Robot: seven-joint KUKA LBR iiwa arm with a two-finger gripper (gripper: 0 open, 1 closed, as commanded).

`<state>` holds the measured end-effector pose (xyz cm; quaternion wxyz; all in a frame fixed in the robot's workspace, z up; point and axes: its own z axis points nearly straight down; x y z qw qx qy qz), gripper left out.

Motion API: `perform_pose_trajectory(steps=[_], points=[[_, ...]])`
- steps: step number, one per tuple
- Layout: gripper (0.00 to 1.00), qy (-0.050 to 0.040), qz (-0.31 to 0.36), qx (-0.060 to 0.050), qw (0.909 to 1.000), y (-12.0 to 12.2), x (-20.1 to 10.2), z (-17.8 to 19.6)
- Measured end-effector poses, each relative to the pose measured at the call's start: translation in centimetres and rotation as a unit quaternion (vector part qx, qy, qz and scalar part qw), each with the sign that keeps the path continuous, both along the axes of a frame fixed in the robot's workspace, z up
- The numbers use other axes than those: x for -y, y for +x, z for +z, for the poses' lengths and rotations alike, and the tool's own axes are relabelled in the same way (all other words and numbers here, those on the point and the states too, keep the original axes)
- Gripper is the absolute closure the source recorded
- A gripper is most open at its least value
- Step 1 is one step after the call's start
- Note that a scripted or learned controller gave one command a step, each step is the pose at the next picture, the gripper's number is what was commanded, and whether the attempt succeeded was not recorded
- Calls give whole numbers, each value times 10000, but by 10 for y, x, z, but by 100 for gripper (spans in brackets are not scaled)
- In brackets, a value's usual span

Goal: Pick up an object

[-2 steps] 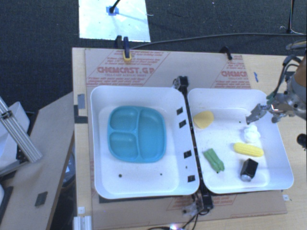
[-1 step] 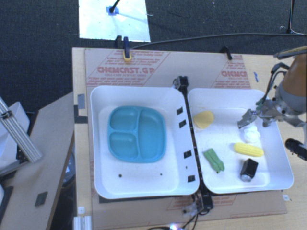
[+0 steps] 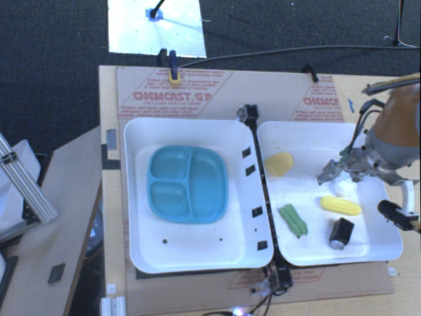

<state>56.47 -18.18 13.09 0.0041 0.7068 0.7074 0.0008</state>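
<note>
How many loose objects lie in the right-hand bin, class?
4: a yellow lemon-like piece near the divider at the far end, a corn cob mid-bin, a green pod near the divider, and a black can at the near edge. The arm may hide more.

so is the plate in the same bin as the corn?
No, the blue plate lies in the left bin, while the corn lies in the right bin.

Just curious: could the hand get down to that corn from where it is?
Probably yes. The hand hangs just above the corn in the right bin, and nothing covers the corn; the black can lies apart.
</note>
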Motion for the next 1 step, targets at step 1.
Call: perform_pose_trajectory(steps=[1], points=[[100, -23, -1, 48, 10000, 3, 2, 14]])
